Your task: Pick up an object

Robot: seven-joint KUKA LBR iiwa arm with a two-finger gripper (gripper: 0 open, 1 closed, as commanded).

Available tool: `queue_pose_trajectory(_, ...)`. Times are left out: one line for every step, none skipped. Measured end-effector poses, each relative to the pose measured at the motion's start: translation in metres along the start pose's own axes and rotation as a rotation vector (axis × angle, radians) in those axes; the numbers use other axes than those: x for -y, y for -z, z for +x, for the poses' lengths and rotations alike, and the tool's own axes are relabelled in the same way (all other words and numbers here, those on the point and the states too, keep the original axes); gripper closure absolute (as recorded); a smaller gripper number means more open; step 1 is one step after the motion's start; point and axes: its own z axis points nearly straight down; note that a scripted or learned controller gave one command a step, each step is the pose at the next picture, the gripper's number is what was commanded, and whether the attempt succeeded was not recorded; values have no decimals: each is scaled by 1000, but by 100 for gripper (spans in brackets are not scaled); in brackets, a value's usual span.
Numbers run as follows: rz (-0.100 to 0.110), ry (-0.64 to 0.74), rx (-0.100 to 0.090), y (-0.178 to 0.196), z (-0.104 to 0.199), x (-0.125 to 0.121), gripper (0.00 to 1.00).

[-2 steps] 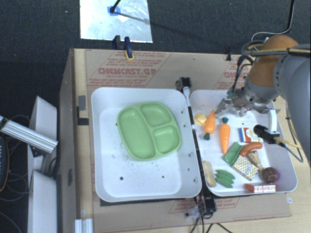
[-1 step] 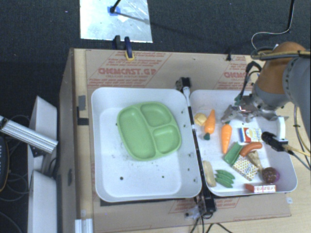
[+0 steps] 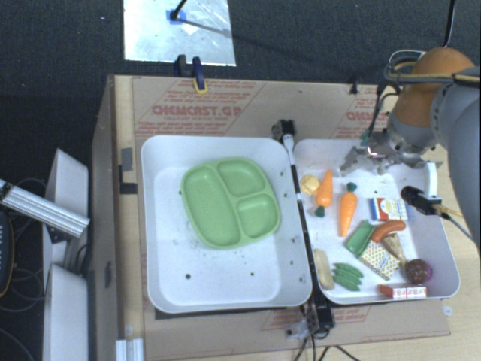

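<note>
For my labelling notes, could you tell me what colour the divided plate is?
Light green; the divided plate shows in the camera view.

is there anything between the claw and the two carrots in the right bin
Nothing visible does. The claw hangs over the right bin's upper part, and only bare white floor lies between it and the two carrots, with the yellow piece off to their left.

A pale green divided plate (image 3: 229, 201) sits in a white bin (image 3: 161, 224); two orange carrots (image 3: 347, 210) (green-stemmed), green pea pods (image 3: 346, 275), a checkered yellow block (image 3: 379, 260) and a dark maroon ball (image 3: 418, 271).
</note>
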Motion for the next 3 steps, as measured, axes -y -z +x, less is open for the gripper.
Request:
queue_pose_trajectory(1,1,-1,0,25,0,0)
queue_pose_trajectory(1,-2,1,0,-12,14,0)
queue_pose_trajectory(-1,1,0,0,7,0,0)
